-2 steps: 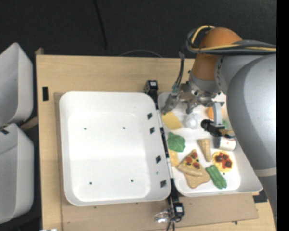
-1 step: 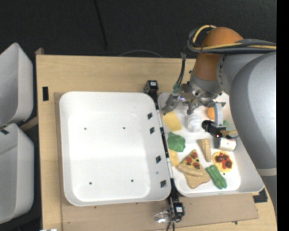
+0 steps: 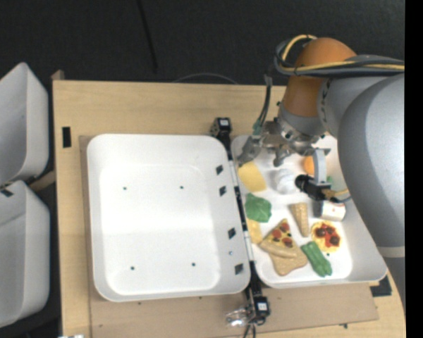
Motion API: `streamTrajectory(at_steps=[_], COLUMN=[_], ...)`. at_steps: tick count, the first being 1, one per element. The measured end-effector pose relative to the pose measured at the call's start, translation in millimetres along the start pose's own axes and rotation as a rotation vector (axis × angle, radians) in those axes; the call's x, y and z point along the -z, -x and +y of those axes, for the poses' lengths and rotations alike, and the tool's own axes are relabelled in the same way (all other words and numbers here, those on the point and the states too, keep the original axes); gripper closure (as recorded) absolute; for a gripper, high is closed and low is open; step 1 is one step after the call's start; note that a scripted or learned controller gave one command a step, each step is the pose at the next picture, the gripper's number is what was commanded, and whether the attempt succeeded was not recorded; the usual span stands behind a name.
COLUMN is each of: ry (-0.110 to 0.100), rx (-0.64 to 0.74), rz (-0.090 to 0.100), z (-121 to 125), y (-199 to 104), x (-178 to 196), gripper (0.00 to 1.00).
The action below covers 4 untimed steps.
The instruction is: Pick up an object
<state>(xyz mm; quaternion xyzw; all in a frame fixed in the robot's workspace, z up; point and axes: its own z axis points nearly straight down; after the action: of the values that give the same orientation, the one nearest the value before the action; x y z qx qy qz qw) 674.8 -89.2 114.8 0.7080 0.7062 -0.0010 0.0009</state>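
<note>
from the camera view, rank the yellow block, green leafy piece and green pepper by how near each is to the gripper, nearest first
The gripper hangs over the top of the right bin.
1. yellow block: just below it, by the bin's left wall.
2. green leafy piece: further down the same wall, mid-bin.
3. green pepper: farthest, near the bin's bottom edge.

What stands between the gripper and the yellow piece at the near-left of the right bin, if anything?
Nothing visible stands between them. The gripper is low in the right bin, and the yellow piece lies just beside it, toward the left bin, with bare white floor around. The green piece lies past it.
</note>
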Motion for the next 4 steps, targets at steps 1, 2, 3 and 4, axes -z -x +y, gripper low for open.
streamTrajectory(at_steps=[1,2,3,4], ry=[0.002,0.005,0.003,0.009], rx=[0.000,0.001,0.002,0.011], rz=[0.000,0.000,0.000,0.006], z=[-3.7,-6.7,-0.4,-20.8], y=[-5.2,-10.5,-31.9,-104.0], x=[7.8,14.9,52.8,119.6], gripper=[0.00,0.00,0.00,0.00])
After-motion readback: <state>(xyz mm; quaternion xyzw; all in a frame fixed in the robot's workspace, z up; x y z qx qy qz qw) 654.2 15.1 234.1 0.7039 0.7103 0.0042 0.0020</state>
